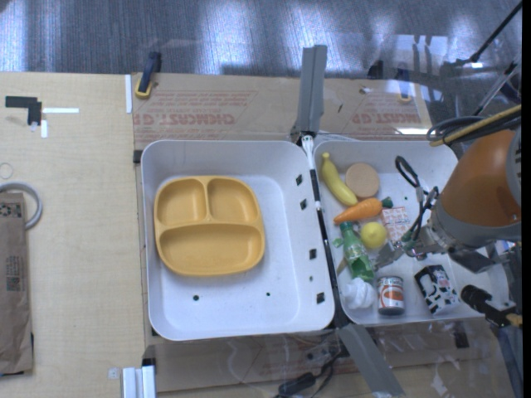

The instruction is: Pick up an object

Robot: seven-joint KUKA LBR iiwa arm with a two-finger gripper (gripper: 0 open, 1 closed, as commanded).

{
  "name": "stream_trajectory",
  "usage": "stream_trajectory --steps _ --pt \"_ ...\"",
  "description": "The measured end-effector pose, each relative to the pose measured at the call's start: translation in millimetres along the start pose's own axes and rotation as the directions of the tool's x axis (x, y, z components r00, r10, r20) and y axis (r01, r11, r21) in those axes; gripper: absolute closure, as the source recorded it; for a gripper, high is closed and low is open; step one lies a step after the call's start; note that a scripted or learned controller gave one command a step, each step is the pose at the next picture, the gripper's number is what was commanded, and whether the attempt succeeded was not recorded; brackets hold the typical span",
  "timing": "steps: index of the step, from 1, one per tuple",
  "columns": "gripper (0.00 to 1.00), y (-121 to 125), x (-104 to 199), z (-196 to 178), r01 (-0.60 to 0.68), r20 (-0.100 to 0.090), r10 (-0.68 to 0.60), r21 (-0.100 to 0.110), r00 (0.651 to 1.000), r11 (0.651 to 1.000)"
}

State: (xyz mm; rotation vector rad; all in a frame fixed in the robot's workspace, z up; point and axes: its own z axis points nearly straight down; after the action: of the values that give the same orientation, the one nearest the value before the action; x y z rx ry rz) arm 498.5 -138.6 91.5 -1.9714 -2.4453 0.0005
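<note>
Looks like the reaching step, gripper [408,245] low in the right bin [431,160], just at 4 o'clock of the lemon [373,235], cannot tell if open or shut; next, need to pinch the lemon and lift.

Two shallow white plastic bins sit side by side on the tabletop, a left bin [166,305] and a right bin [489,305]. The left bin holds one yellow three-compartment plastic plate [209,225]. The right bin holds one yellow banana [336,181], one round tan disc [362,180], one orange carrot [358,211], one yellow lemon [373,235], one green plastic bottle [354,251], one small red-labelled can [390,294], one crumpled white lump [359,292], one black-and-white cow-patterned carton [436,288] and one pair of black-handled scissors [407,172].
</note>
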Motion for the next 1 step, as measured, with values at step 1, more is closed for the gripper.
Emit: stream_trajectory --steps 1 --pt "0.00 -36.6 -74.3 -0.9 0.109 -0.004 -0.109 -0.002 0.994 0.994"
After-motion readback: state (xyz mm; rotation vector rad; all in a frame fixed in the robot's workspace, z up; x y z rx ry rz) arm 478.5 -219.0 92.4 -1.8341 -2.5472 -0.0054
